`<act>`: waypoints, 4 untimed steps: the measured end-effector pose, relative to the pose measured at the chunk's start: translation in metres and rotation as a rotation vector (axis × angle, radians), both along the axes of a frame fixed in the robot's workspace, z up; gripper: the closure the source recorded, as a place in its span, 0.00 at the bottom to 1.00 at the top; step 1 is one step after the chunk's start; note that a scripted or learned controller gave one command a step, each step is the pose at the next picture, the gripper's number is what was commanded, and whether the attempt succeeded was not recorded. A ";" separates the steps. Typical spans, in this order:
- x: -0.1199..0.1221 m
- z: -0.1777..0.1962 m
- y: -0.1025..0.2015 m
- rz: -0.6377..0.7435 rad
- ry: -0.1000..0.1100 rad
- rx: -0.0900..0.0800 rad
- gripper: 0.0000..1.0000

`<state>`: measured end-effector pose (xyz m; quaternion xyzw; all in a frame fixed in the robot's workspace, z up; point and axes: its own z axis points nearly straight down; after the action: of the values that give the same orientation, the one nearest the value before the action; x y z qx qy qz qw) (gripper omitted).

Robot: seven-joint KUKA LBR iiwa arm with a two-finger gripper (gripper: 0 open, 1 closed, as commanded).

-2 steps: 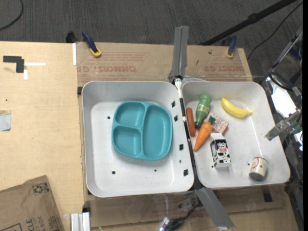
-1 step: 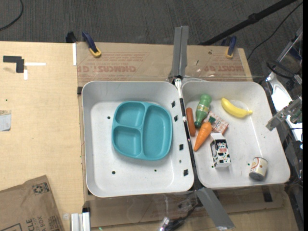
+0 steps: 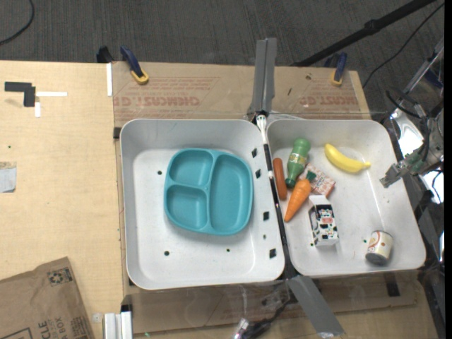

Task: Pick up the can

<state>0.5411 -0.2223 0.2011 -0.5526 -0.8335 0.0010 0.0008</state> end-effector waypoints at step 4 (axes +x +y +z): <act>-0.044 -0.080 0.000 0.089 0.001 0.002 0.00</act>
<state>0.4973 -0.2221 0.1215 -0.5149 -0.8573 0.0005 0.0015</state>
